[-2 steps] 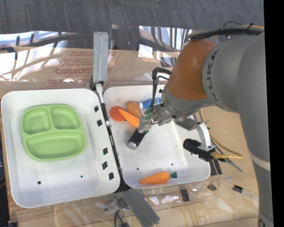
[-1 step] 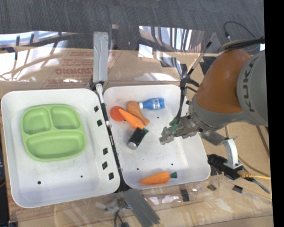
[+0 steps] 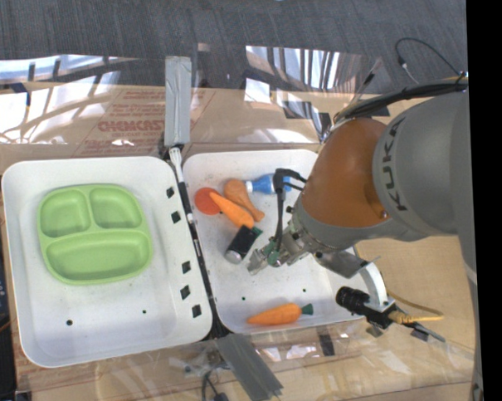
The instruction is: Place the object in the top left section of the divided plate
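Observation:
A green divided plate [image 3: 93, 233] lies in the left bin [image 3: 41, 329], with two small sections at the top and one wide section below. In the right bin [image 3: 323, 321] lie an orange carrot [image 3: 278, 315] near the front, a black and grey cylinder [image 3: 241, 244], an orange carrot-like piece over a red round piece [image 3: 206, 200], a tan drumstick-shaped piece [image 3: 241, 194] and a blue and white item [image 3: 261, 185]. My gripper [image 3: 265, 257] hangs low over the right bin, just right of the black cylinder. The arm's wrist covers much of it.
A ridge with black clips [image 3: 189, 240] divides the two bins. Cardboard and grey tape [image 3: 177, 99] lie behind them. A black fitting with a cable [image 3: 363, 303] sticks out by the arm at the right bin's front right.

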You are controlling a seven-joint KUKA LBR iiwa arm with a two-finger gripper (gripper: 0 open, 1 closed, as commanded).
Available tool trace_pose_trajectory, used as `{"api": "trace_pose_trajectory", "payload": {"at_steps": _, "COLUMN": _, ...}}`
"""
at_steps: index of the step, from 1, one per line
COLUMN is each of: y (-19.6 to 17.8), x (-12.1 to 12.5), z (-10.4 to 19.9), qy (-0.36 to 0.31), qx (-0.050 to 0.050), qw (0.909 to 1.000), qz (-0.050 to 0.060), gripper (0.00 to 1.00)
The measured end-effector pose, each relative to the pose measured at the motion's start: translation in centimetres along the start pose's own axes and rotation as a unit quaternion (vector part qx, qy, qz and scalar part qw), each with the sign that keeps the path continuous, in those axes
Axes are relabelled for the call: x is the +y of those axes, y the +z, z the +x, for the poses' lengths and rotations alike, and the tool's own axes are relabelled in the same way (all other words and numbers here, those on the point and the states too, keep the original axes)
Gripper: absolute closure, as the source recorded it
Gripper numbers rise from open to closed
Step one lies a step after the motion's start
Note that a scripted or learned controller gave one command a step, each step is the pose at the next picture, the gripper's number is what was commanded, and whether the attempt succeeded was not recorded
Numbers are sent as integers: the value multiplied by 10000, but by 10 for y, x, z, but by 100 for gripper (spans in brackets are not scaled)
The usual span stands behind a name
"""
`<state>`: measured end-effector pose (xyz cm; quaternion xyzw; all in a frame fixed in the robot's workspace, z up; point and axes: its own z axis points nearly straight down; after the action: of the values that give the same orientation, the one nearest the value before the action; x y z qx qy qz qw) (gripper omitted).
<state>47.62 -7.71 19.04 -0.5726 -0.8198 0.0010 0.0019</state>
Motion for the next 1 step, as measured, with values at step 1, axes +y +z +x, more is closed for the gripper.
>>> {"api": "trace_pose_trajectory", "payload": {"at_steps": 1, "y": -39, "x": -7, "z": -86, "qy": -491, "qx": -15, "qw": 9988, "qz": -14, "gripper": 100}}
